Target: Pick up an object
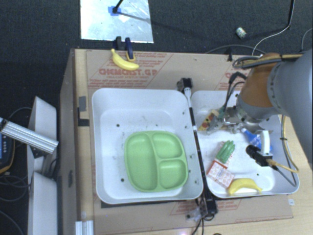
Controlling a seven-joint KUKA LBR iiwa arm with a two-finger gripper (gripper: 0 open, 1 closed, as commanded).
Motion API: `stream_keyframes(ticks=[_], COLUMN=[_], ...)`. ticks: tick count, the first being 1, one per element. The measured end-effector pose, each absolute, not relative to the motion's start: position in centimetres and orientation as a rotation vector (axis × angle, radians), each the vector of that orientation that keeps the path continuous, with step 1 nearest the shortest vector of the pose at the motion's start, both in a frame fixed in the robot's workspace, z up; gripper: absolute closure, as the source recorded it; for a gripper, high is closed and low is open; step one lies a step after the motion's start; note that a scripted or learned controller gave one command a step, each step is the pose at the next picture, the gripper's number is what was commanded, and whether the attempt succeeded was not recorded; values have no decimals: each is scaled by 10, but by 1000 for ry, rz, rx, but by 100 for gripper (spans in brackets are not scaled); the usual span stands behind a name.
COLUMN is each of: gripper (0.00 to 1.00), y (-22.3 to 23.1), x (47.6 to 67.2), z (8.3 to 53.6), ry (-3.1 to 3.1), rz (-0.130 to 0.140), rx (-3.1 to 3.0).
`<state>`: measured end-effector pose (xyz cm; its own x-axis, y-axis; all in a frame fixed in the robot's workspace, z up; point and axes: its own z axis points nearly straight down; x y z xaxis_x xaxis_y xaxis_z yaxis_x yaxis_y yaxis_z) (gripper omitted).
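Dark carpet floor surrounds a cardboard-topped surface carrying two white bins.

- Item 1: yellow toy banana, on the cardboard at the far edge, outside both bins.
- Item 2: left bin, holding a green divided plate that lies flat toward its near side.
- Item 3: right bin.
- Item 3a: small yellow-and-brown piece at the bin's far left, near the divider; too small to identify.
- Item 3b: red-and-white packet, near side.
- Item 3c: green ridged piece, mid-bin, just beyond the packet.
- Item 3d: second yellow banana, at the near wall, right of the packet.
- Item 4: end effector, low over the bin's far left, just right of the yellow-and-brown piece and apparently touching it; whether it is open or closed cannot be told. The green piece lies just on its near side; the packet and banana are well apart from it.
- Item 5: grey arm with orange band, entering from the right.
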<state>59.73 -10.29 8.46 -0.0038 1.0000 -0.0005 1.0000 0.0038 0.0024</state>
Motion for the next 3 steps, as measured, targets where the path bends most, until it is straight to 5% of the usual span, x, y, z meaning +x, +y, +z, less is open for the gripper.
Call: stream_keyframes(ticks=[1,2,3], gripper=[0,100,100], y=[-108,-108,-44], x=[542,543,568], z=[84,95,185], ry=[2223,2223,2225], rz=[0,2,5], rx=[2220,2218,2215])
